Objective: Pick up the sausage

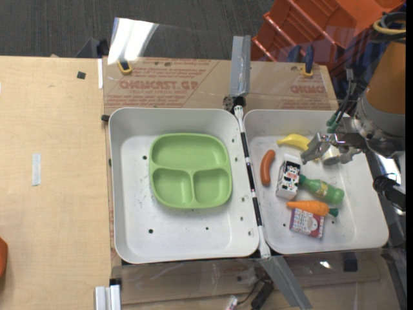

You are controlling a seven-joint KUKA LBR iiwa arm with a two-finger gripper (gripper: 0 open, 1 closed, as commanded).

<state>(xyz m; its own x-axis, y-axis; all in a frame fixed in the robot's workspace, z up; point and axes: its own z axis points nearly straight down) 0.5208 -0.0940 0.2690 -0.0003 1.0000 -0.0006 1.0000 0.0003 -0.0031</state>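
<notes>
Claw (321, 151) up over the right bin (368, 237), fingers spread, nothing pinched. Just beside the banana (293, 141). Sausage (267, 167) further left near the bin's left wall, next to the milk carton (289, 179). Green plate (191, 170) over in the left bin (129, 231).

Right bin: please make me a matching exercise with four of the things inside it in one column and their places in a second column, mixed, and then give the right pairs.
Things:
1. sausage
2. banana
3. carrot
4. green bottle

Places:
A. at the far side of the right bin, beside the gripper
B. nearest the wall shared with the left bin
C. lying across the top of the pink carton
D. between the milk carton and the bin's right wall

Pairs: 1-B, 2-A, 3-C, 4-D
</notes>
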